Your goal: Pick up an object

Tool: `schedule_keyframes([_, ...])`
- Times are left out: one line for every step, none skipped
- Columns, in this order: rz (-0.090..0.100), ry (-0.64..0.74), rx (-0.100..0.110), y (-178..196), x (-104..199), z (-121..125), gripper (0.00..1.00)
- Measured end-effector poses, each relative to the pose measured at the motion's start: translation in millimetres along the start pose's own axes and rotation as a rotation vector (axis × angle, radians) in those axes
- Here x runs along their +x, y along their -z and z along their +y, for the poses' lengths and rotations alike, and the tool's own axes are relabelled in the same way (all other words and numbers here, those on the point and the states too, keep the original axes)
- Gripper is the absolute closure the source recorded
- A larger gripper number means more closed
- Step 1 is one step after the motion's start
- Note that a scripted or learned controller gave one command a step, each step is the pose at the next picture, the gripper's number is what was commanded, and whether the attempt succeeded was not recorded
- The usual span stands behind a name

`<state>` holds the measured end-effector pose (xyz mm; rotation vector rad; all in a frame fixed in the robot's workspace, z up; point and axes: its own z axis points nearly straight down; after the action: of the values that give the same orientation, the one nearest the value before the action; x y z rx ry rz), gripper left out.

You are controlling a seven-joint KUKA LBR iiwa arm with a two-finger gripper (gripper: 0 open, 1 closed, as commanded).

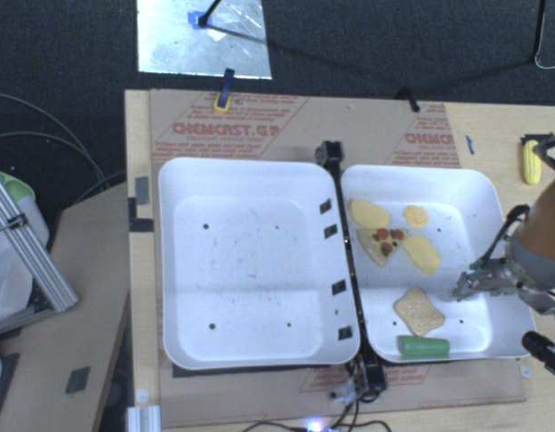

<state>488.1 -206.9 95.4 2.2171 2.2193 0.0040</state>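
Observation:
The right bin (475, 187) holds several toy foods: a yellow potato-like piece (370, 213), a small yellow round piece (416, 215), a pizza slice (382, 244), a yellow oval piece (422, 254), a tan bread slice (418, 311) and a green cylinder (424, 346) at the front wall. My gripper (465, 286) sits low at the bin's right side, right of the bread slice and apart from it. I see nothing between its fingers.
The left bin (250, 259) lies beside the right one, with a black divider (342, 250) between them. A yellow object (531, 162) rests on the bench at the far right. A metal frame (25, 250) stands at the left.

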Motion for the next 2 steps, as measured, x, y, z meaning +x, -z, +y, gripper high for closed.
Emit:
schedule_keyframes([0.0,0.003,0.001,34,0,17,1.0])
schedule_keyframes([-0.002,0.007,-0.005,39,1,98,1.0])
